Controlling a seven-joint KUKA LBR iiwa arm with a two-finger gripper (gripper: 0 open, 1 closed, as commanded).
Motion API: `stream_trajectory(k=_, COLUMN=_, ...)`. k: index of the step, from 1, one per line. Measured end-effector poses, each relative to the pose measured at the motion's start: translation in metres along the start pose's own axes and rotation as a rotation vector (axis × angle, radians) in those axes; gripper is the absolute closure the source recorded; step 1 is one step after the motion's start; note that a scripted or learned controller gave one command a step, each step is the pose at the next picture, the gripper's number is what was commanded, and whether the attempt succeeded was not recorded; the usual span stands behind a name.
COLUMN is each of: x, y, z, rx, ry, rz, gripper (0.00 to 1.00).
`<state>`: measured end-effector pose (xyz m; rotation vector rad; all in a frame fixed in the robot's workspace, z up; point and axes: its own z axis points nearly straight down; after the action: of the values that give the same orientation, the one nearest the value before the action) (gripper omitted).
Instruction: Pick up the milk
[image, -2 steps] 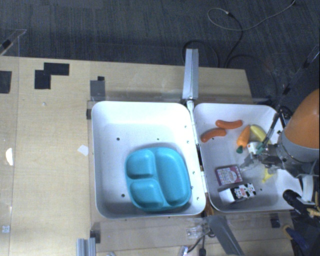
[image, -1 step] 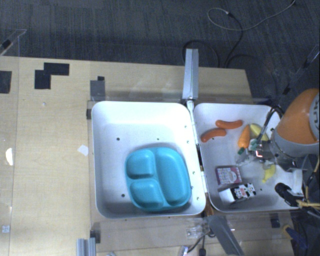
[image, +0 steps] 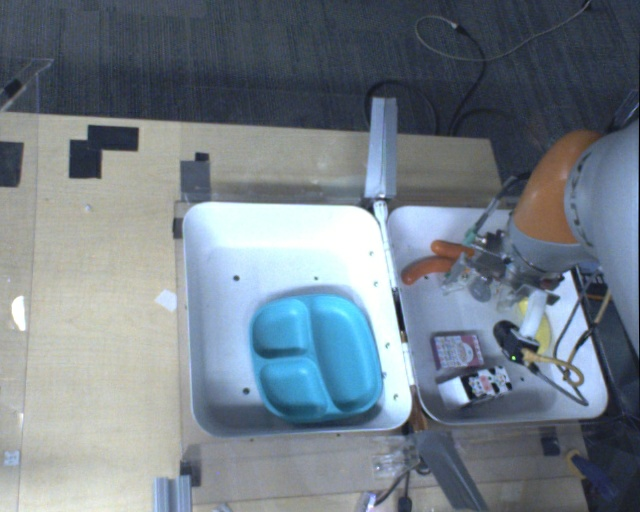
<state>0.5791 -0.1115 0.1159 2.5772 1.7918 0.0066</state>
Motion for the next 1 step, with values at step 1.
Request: stream_trajectory(k=1, x=0.0181, y=-0.0720, z=-0.1179, rx=-0.001, ry=0.000, rz=-0.197, gripper=0.00)
